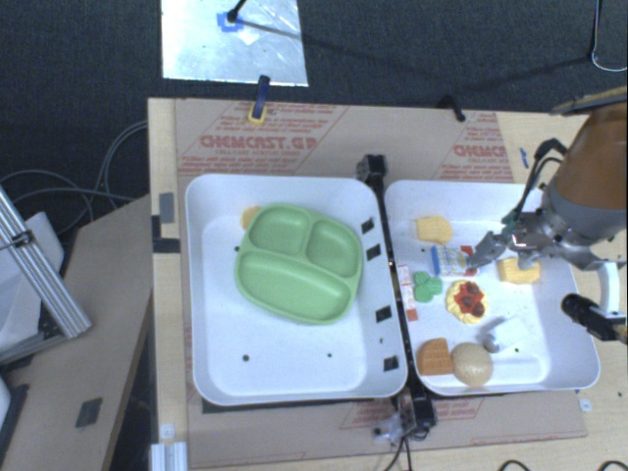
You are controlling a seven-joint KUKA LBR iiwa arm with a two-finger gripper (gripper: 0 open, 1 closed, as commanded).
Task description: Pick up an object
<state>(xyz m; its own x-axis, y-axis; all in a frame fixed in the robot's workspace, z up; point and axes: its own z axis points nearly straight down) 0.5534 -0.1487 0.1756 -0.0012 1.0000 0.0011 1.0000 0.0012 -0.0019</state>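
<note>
My fingers hung low over the right bin, near its middle, and whether they were spread or clenched I could not tell from above. Nothing showed between them. Just beside them to the left lay a small flat packet with blue and red marks, its print too small to read. Below them sat a yellow piece with red topping, like a toy pizza slice, and to their right a pale yellow block, partly under my wrist. A yellow lump rested toward the far wall, a small green toy lay near the divider, and a tan bread-like piece touched a beige round ball near the front wall. A small grey object lay just above that ball.

The left bin carried a green divided tray, with a bit of something yellow peeking from behind its far left edge.

On the cardboard sheet under both bins, red lettering read roughly "CHEMCAST GP". A shiny foil-like sheet lay beyond the bench.
</note>
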